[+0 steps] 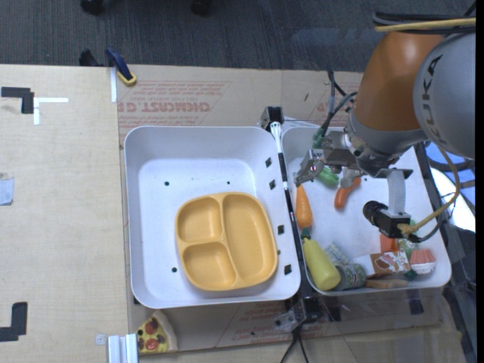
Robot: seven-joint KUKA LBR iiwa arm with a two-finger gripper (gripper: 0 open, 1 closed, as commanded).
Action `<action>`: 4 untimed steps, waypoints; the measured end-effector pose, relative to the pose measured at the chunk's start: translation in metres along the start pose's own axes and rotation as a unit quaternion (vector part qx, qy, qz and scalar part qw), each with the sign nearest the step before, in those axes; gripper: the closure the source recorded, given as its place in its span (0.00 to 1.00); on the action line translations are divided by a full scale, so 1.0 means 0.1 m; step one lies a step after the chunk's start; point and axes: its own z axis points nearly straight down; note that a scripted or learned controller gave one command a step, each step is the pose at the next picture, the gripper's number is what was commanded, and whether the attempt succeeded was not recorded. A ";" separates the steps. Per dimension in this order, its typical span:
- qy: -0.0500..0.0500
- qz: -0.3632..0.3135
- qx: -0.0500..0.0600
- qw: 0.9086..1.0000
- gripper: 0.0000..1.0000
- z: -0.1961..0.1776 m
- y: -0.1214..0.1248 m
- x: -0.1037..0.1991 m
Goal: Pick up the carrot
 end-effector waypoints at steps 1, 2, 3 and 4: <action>0.000 -0.002 -0.001 1.000 0.00 0.40 -0.10 -0.06; 0.000 -0.002 -0.001 1.000 0.00 0.40 -0.09 -0.06; -0.001 0.025 -0.002 1.000 0.00 0.40 0.07 -0.64; 0.000 0.041 -0.001 0.999 0.00 0.40 0.05 -0.01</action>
